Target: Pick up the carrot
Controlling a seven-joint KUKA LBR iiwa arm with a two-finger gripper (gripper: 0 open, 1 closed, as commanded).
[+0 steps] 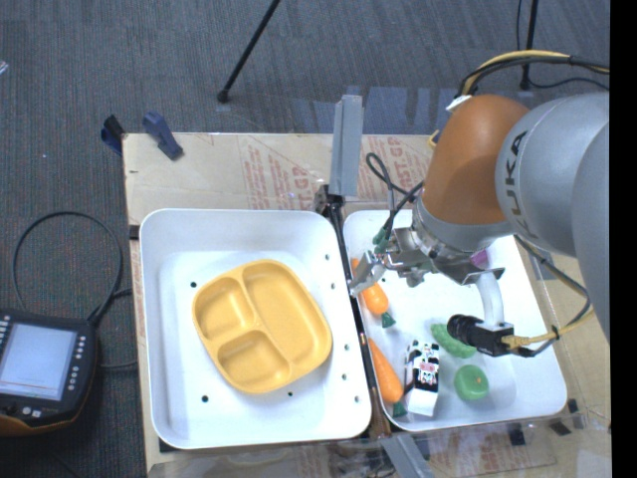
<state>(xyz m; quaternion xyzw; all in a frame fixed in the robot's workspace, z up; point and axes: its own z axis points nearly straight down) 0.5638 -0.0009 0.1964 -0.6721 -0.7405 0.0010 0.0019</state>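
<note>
Two orange carrots lie in the right bin (537, 391). A short carrot (375, 299) with a green top sits near the bin's left wall. A longer carrot (387, 371) lies along the same wall, closer to the front. My gripper (366, 271) hangs low over the upper end of the short carrot, reaching in from the wrist on the right. It seems to touch or nearly touch that carrot. The wrist hides much of the bin's back part.
In the right bin are a black-and-white cow toy (423, 366), a green leafy piece (453, 343) and a round green item (471, 381). A black cable plug (476, 333) dangles over them. The left bin (169, 257) holds a yellow divided plate (261, 325).
</note>
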